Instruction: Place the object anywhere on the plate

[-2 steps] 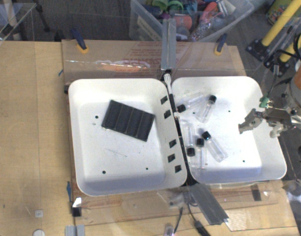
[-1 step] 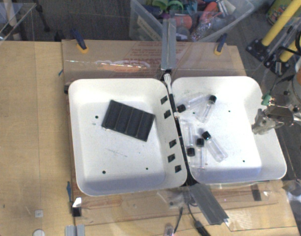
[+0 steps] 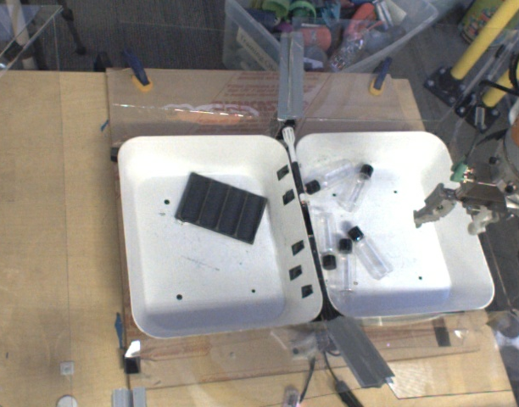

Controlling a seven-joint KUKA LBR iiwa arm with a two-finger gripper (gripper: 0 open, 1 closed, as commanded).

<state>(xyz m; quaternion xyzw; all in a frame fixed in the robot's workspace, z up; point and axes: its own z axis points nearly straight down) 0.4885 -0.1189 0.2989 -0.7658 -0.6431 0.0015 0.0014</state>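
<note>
A dark plate lies in the left bin. Clear tubes with black caps sit in the right bin. The gripper hangs at the right, fingers spread, holding nothing.

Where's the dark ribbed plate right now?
The dark plate lies flat in the left bin, toward its upper middle, across the divider from the clear vials.

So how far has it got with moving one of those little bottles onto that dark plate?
Nothing looks done yet: the dark ridged plate in the left bin has nothing on it. The clear vials with black caps all lie in the right bin. The gripper hovers at that bin's right side, holding nothing. Picking and placing are still left.
</note>
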